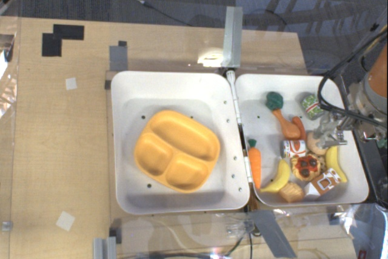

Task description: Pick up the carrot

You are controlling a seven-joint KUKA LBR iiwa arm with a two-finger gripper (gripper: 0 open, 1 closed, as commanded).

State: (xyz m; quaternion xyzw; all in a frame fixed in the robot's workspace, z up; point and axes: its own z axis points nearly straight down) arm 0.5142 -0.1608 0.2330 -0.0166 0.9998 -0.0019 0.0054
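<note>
Beyond the far edge of the counter [60,148] lies dark grey carpet, with a thin cable trailing across it. The counter itself is pale wood, marked by black squares at its far-left corner and a few small pale patches along its left side. Two shallow white bins sit on it side by side, touching along a shared wall, with a grey metal post standing at the far end of that seam.

Inside the left bin [121,130] rests a yellow divided plate [176,150], roughly at its centre. The right bin [257,94] holds a clutter of toy food (mostly gathered toward its near half). The arm [376,85] reaches in over the bin's right wall, with black cables looping beside it. Its claw [327,133] hangs above the clutter near the right wall; whether it is wide or narrow cannot be told.

Two bananas [277,178] lie near the bin's near edge, one on each side of a red-and-white can [294,147]. The carrot [254,165], orange with a green top, lies along the bin's left wall, just beside one banana and apart from the claw.
</note>
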